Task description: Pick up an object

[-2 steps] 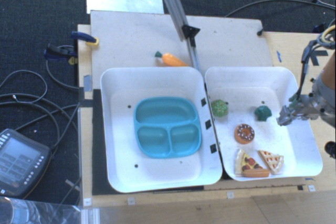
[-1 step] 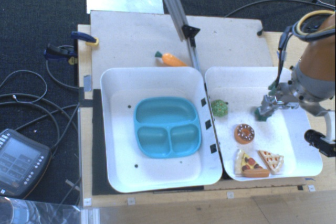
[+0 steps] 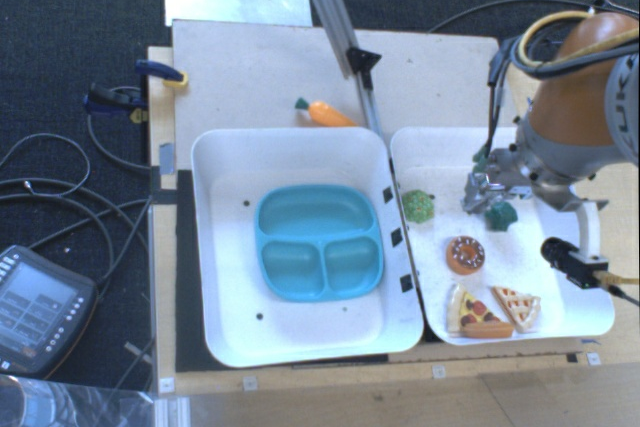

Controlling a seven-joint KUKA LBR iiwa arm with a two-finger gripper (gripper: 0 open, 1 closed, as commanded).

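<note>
My gripper [image 3: 482, 192] hangs over the upper middle of the right bin [image 3: 600, 320], under the grey arm with the orange band. A dark green toy piece [image 3: 501, 214] lies right at its lower right side; whether they touch is unclear. A light green broccoli [image 3: 418, 206] sits at the bin's left wall. Below the gripper lies a brown donut [image 3: 465, 255]. A pizza slice [image 3: 474, 312] and a waffle-patterned wedge [image 3: 516, 307] rest near the bin's front edge.
The left bin [image 3: 225, 315] holds a blue divided plate [image 3: 319, 241]. An orange carrot [image 3: 326, 115] lies on the bench behind the left bin. A metal pole [image 3: 340, 25] slants down to the gap between the bins. Cables and a black module [image 3: 570, 262] hang off the arm at the right.
</note>
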